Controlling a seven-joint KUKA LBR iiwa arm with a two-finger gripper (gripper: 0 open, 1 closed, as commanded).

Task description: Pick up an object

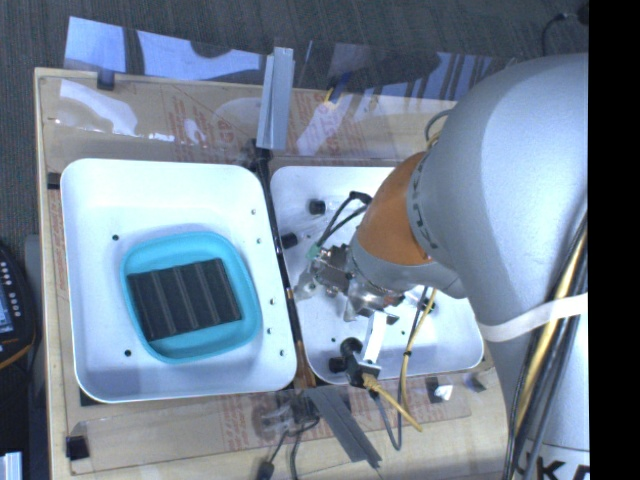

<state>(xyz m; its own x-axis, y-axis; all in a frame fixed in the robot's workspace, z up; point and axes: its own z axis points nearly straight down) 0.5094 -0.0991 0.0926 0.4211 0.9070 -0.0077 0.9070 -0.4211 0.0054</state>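
A light-blue dish with a dark ribbed insert (187,298) lies in the left white bin (90,198). My arm reaches down into the right bin (300,193), its orange band (385,233) above the wrist. The gripper (333,276) sits low over the left part of that bin, close to the wall between the bins, and the wrist and cables hide most of it. No object can be made out in it.
Small black knobs (317,206) sit on the right bin's floor. A yellow cable (408,353) and a black clip (350,353) hang near the bin's front rim. A grey bar (274,98) stands behind the bins, and clear plastic sheeting (150,118) covers the bench's back.
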